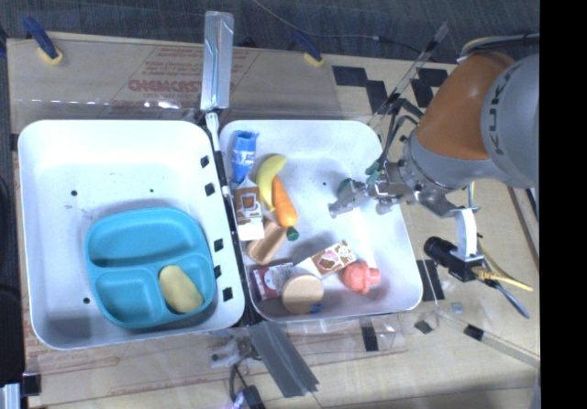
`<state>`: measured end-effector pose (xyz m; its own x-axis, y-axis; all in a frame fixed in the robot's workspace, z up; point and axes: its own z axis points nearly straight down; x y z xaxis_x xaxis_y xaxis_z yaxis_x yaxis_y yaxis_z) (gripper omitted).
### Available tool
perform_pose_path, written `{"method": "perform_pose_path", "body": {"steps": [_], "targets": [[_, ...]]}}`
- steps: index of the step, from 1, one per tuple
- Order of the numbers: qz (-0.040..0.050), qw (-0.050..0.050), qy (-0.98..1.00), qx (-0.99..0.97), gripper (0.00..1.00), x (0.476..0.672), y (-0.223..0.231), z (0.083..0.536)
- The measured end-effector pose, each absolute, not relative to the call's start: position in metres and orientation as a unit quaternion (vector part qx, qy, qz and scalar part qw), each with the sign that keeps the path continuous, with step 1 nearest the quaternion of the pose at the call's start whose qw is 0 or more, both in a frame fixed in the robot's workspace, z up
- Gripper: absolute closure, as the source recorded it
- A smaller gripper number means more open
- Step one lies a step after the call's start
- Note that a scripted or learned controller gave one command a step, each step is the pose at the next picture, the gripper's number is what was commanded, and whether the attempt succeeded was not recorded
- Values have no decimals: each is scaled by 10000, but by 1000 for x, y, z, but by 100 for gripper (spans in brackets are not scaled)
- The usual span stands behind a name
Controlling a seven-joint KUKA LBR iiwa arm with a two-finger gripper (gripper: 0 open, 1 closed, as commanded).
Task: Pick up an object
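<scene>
Gripper hovers over bare bin floor, grip state unclear; carrot and banana lie beside it, so nothing looks picked yet.

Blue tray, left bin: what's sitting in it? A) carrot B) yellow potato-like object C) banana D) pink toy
B: the yellow potato-like object lies in a lower compartment of the blue tray in the left bin, while the banana, the carrot and the pink toy are all in the right bin.
</scene>
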<state>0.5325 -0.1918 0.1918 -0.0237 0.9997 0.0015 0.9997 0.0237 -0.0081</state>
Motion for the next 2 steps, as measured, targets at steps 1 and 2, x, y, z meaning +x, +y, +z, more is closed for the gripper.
{"method": "perform_pose_path", "body": {"steps": [1,2], "targets": [[12,14,-7156,-6986,0,534,-192,194],[-65,-58,-7027,-7114,0,484,-209,114]]}}
